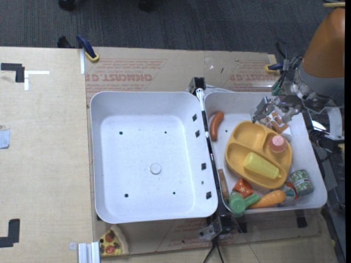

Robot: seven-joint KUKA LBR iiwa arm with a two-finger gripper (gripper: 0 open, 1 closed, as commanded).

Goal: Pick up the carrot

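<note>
Two white bins sit side by side, the right bin [312,147] holding one carrot [270,199] at its near edge, while the gripper [272,113], grip state unclear, hovers near its far corner

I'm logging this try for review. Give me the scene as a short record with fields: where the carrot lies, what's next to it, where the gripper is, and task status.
carrot: near front edge of right bin, lying flat
neighbours: green toy at its left end, yellow divided plate just behind
gripper: over the right bin's back part, above the plate's far edge, well away from the carrot
left bin: one small round disc
status: carrot not yet picked up
</note>
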